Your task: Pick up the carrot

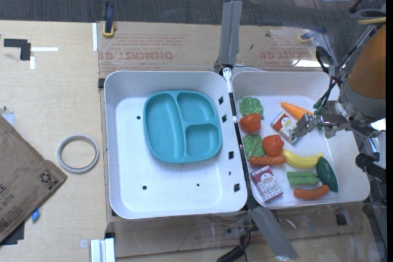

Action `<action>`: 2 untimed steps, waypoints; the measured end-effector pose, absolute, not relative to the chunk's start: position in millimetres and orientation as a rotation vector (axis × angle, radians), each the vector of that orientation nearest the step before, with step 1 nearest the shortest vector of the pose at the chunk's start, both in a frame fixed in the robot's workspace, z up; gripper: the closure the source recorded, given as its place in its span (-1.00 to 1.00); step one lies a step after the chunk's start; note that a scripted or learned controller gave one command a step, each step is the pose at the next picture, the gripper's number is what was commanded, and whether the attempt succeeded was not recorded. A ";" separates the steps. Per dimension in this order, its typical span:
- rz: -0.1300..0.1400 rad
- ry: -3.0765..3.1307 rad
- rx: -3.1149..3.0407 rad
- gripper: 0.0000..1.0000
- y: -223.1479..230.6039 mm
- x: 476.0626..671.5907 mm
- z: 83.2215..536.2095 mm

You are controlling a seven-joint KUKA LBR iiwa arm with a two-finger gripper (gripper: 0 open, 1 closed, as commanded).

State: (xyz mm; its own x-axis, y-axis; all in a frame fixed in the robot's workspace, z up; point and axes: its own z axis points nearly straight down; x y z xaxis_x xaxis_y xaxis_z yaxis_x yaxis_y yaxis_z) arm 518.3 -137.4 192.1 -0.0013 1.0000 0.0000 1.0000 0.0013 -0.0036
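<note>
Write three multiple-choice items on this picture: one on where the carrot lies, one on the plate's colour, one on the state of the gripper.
1. Where does the carrot lie?
A. On the plate
B. In the right bin, near its far wall
C. On the bench beside the tape ring

2. What colour is the divided plate in the left bin?
A. Red
B. Yellow
C. Teal

3. What is the gripper doing?
A. It is low in the right bin beside the carrot, which is not between its jaws
B. It holds the carrot over the left bin
C. It holds the banana

Answers: 1 B, the orange carrot rests near the bin's back wall. 2 C, the plate is plainly teal. 3 A, the carrot lies up-left of the gripper tip.
</note>
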 end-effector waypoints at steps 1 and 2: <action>0.005 -1.740 -2.614 -1.00 -179.7 567.8 129.6; -0.003 -1.792 -2.575 -1.00 -198.4 658.6 91.9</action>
